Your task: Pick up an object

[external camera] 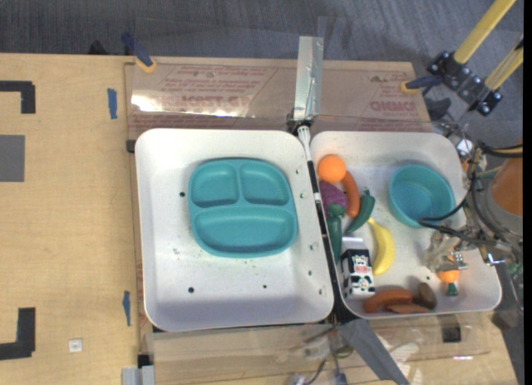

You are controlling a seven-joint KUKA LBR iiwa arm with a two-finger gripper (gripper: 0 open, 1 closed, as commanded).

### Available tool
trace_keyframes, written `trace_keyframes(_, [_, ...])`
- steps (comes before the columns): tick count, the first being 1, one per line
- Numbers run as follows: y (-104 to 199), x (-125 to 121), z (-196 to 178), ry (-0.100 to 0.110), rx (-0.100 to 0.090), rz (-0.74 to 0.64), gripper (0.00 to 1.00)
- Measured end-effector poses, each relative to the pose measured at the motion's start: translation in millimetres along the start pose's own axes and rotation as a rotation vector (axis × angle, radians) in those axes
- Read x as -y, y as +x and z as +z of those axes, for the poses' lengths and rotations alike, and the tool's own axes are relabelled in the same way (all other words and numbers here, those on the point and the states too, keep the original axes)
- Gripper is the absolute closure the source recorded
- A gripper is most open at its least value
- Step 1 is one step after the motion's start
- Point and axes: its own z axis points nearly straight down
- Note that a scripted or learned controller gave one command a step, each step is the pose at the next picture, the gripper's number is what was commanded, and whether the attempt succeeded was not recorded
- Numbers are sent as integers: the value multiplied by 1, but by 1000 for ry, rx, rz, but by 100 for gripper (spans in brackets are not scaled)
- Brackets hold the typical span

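Where the two shallow white bins meet, a ridge of rims runs left of the teal bowl (420, 194), a round, smooth plastic dish sitting in the right bin (482, 293). Far left of the bowl, in the left bin (158, 234), lies a teal plate (243, 207), a rounded rectangle moulded into three compartments. Between plate and bowl, toy foods crowd the right bin's left side: a glossy orange ball (331, 168) level with the bowl's top, a purple lump (335, 196) under it, a long orange-red pod (352, 196) and a green pod (363, 210) beside that. Below-left of the bowl curves a yellow banana (382, 246), and next to it stands a small black-and-white carton (357, 271). Lower still, a reddish-brown sausage (391, 298) lies along the bin's near wall. A tiny orange carrot (450, 276) with a green tip rests below the bowl.

The gripper (449, 250), metal and tangled with dark cables, hangs just below the bowl's lower right rim, right above the carrot; whether it is open or closed cannot be told, and nothing is visibly held. The grey arm (507, 192) enters right of the bowl. The tabletop (66, 234) is pale wood
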Motion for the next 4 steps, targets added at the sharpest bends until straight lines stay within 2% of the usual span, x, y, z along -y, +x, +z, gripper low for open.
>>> trace_keyframes(1, [4, -8, 12, -2, -9, 29, 100])
trace_keyframes(2, [1, -9, 0, 2, 0, 27, 100])
trace_keyframes(3, [-4, -54, 10, -6, -13, 95, 100])
trace_keyframes(4, [-84, -22, 14, -6, -15, 64, 100])
